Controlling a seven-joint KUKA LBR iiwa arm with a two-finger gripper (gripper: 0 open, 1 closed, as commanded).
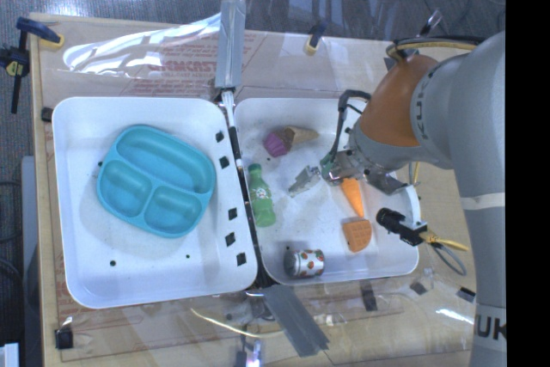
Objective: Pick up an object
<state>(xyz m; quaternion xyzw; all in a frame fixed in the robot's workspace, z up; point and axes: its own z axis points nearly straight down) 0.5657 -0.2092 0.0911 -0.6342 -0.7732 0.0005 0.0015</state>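
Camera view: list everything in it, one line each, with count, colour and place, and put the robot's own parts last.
Bins: 2, white, side by side on the bench.
Divided plate: 1, light blue, left bin.
Bottle: 1, green, right bin by the divider.
Ice cream cone toy: 1, purple scoop with tan cone, right bin, far side.
Can: 1, silver and red, right bin, near edge.
Carrot: 1, orange, right bin beside the gripper.
Orange block: 1, right bin, below the carrot.
Arm: 1, grey with orange band, from the right.
Gripper: 1, dark, over the right bin.
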